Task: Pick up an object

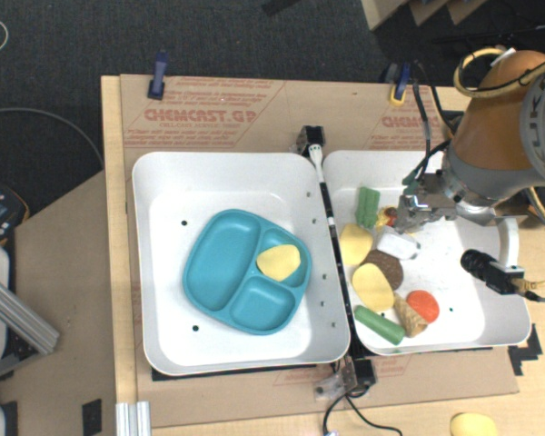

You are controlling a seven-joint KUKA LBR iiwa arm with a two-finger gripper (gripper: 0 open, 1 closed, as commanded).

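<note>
Two white bins on the tabletop, arm over the right one.
Claw sits low near the right bin's far edge, just beside a green block; whether it's spread or pinched, I cannot tell. Yellow pieces, a brown lump, an orange-red piece and a second green block crowd that bin's left side. Left bin holds a blue divided plate with a yellow piece on it.

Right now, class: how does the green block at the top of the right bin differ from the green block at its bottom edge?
The upper green block stands nearly upright in view; the lower green block lies slanted. The upper one is a lighter green, the lower one darker. Both are short and sit in the right bin.
</note>
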